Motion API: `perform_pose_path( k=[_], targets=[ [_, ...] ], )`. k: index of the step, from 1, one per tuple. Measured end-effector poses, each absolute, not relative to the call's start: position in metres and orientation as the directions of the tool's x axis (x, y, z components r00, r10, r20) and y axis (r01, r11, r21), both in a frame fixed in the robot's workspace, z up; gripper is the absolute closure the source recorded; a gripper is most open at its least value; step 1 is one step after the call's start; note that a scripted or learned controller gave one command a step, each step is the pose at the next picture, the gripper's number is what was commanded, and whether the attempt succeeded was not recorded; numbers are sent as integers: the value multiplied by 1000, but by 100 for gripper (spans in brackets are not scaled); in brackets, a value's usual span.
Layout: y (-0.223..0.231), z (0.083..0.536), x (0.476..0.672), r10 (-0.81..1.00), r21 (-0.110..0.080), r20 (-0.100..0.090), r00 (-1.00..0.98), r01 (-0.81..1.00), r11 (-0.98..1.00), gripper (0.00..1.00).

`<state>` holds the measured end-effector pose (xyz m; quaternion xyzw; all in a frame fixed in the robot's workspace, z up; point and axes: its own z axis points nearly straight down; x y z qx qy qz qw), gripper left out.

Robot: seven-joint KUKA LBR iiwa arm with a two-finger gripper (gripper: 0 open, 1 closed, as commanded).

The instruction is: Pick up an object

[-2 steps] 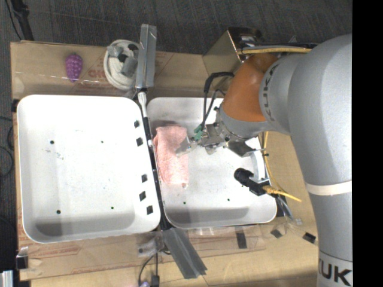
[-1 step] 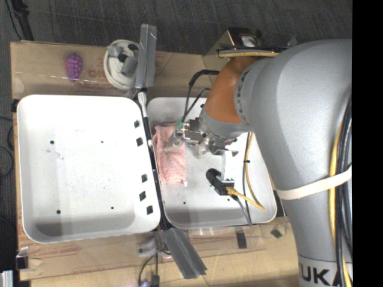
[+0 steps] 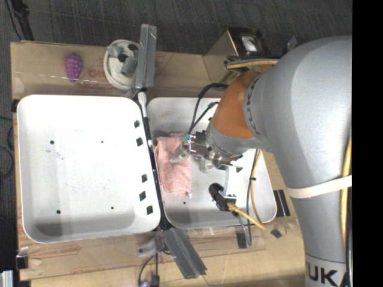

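Arm (image 3: 311,130) hiding right bin (image 3: 179,109), pink cloth (image 3: 175,172)

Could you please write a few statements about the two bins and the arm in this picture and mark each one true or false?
1. The pink cloth lies in the right bin. True.
2. The pincer hangs over the left bin. False: it is over the right bin, at the pink cloth.
3. A purple object sits on the bench outside both bins. True.
4. The pink cloth lies against the right bin's far right wall. False: it lies along the left side, next to the divider between the bins.
5. The arm's orange band is above the right bin. True.
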<state>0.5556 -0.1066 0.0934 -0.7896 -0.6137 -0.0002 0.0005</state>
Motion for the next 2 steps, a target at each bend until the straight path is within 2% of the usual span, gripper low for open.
perform_pose_path(
  k=[1,2],
  targets=[
    [-121,211,519,907,-3,1,421,907,-421,0],
    [-129,95,539,964,-1,2,267,964,-267,0]
  ],
)
